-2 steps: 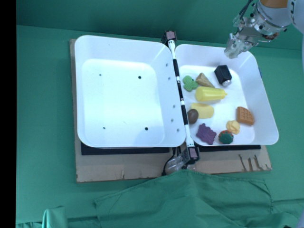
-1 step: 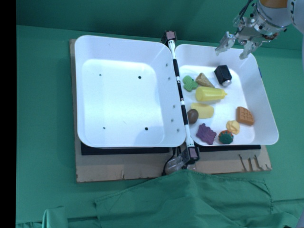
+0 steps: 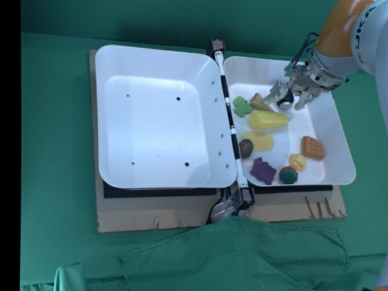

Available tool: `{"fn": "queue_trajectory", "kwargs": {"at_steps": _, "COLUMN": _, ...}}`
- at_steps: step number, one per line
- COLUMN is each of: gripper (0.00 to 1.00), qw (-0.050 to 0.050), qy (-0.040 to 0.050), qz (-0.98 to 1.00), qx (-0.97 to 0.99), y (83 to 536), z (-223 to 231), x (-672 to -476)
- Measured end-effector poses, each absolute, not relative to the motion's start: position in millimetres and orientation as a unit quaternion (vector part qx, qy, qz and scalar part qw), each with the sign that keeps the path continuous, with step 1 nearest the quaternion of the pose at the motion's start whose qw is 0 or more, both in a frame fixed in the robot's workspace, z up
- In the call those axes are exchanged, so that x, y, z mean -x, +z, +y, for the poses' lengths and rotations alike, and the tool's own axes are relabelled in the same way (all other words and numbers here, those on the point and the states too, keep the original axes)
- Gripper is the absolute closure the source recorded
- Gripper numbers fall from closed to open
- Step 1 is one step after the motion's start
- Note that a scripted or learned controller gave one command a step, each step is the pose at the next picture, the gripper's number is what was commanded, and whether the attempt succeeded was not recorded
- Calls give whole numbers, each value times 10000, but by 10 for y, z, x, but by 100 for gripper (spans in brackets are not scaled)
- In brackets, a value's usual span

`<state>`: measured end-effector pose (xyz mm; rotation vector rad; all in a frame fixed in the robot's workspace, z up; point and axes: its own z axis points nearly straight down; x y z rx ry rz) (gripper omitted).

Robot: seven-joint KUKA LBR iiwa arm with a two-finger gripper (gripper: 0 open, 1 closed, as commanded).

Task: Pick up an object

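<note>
The yellow pear-shaped piece (image 3: 268,120), the biggest item in the right bin (image 3: 339,150) and the likeliest target, lay on its side near the middle of that bin, just below and to the left of the gripper (image 3: 290,99). The left bin (image 3: 109,65), the larger white surface, sat apart across the black-and-white divider bar (image 3: 229,117) and played no part in this step. The arm (image 3: 345,29), grey with its orange band, reached in from the right and held the gripper over the bin's upper part; its fingers looked spread, with nothing between them, though a small round dark-and-white part sat among the metalwork and I could not tell what it was. Around the pear lay smaller pieces: a paler yellow block (image 3: 259,141) just below it, a purple piece (image 3: 263,171) lower down, an orange waffle-like piece (image 3: 313,147) to the right, a green piece (image 3: 242,106) and a tan wedge (image 3: 260,102) close to the upper left, a brown ball (image 3: 245,148) by the divider, and a small yellow shell shape (image 3: 297,162) and a dark green ball (image 3: 288,174) near the bottom edge. To do the step well, I judged the gripper should centre over the pear's thick body, align its fingers across the short width, and descend clear of the tan wedge, which crowded one side and could be caught instead.
</note>
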<state>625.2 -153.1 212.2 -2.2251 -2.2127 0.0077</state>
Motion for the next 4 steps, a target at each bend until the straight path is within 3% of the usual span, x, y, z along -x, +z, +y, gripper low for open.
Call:
{"fn": "queue_trajectory", "kwargs": {"at_steps": 1, "gripper": 0, "qw": -96, "qy": -44, "qz": -7056, "qx": 7085, "y": 1848, "z": -1356, "x": -5883}}
{"fn": "queue_trajectory", "kwargs": {"at_steps": 2, "gripper": 0, "qw": 358, "qy": 333, "qz": -6962, "qx": 7161, "y": 1811, "z": -1400, "x": -6734}}
{"fn": "queue_trajectory", "kwargs": {"at_steps": 3, "gripper": 0, "qw": -70, "qy": -31, "qz": -7048, "qx": 7094, "y": 1860, "z": -1611, "x": -6151}}
{"fn": "queue_trajectory", "kwargs": {"at_steps": 4, "gripper": 100, "qw": -113, "qy": -46, "qz": -7049, "qx": 7092, "y": 1990, "z": -1612, "x": -6184}}
